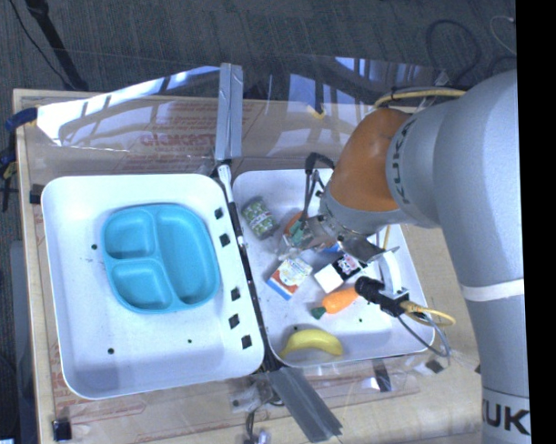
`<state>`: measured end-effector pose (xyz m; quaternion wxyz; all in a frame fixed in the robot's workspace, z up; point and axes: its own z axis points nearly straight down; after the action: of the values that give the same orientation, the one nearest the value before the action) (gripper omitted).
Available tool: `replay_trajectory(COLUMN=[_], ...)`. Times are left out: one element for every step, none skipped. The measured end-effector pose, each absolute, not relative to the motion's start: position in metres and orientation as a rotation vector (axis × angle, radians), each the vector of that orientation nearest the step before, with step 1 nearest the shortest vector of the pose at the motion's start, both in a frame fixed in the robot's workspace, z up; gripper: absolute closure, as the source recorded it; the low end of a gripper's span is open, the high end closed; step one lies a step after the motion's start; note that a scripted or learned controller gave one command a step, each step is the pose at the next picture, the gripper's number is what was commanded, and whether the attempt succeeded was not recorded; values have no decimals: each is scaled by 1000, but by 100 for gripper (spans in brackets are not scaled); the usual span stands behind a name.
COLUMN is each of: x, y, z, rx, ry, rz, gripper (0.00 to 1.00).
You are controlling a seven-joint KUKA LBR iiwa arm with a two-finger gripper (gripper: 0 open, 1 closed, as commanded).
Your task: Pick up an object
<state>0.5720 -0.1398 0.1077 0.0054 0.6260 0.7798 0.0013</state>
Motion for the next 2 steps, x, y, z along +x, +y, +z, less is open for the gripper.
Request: replay_trajectory(x=[572,624], y=[-140,-121], z=[107,93], rx=[1960,2035], ry=[2442,2385], rz=[4,-11], gripper=[0,0])
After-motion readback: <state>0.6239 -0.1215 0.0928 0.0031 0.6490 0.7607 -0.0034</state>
